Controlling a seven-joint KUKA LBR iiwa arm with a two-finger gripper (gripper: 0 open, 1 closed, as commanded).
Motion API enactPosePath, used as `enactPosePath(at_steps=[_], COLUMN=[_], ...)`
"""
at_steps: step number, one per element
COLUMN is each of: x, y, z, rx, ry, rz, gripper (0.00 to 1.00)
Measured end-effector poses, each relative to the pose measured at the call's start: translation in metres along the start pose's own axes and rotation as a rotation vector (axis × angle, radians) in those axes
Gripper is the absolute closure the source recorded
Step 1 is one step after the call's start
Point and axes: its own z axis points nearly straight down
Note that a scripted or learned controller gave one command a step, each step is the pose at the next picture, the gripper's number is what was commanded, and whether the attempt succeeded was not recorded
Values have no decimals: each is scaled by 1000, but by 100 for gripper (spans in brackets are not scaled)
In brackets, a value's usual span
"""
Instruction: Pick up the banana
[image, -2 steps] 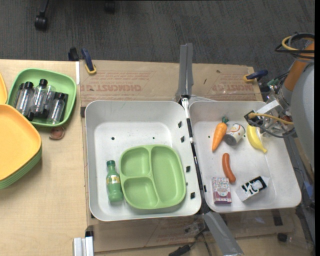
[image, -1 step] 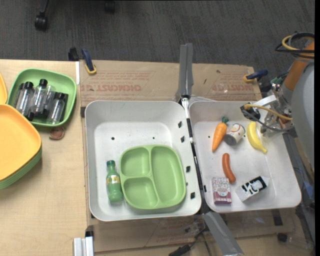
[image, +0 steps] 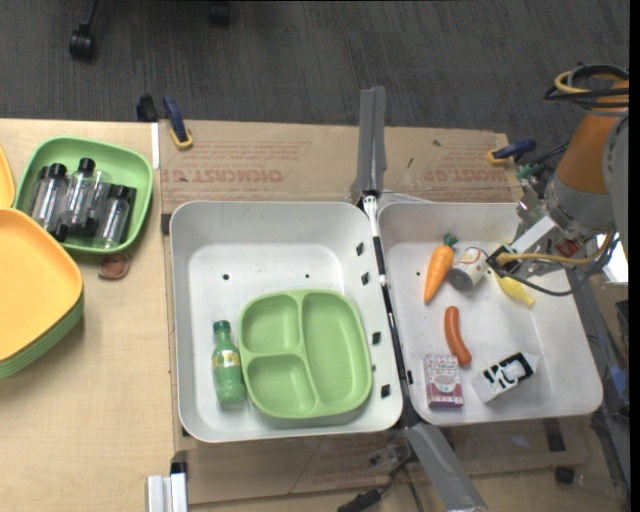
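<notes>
Cardboard (image: 260, 165) underlies two white bins (image: 270, 245), banana (image: 516, 291) in the right.

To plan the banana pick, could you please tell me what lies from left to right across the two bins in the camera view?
Green bottle → green divided plate → carrot → small pale container → banana.

I count two white bins (image: 260, 250), one green divided plate (image: 303, 352), one green bottle (image: 228, 365), one carrot (image: 438, 272), one sausage (image: 457, 335), one banana (image: 515, 290), one pink box (image: 443, 381), and perhaps four vials (image: 80, 203) far left.
</notes>
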Motion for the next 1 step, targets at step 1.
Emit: enactPosePath(at_steps=[1], x=[-9], y=[54], z=[3], rx=[-4], ry=[1], rz=[-419], gripper=[100])
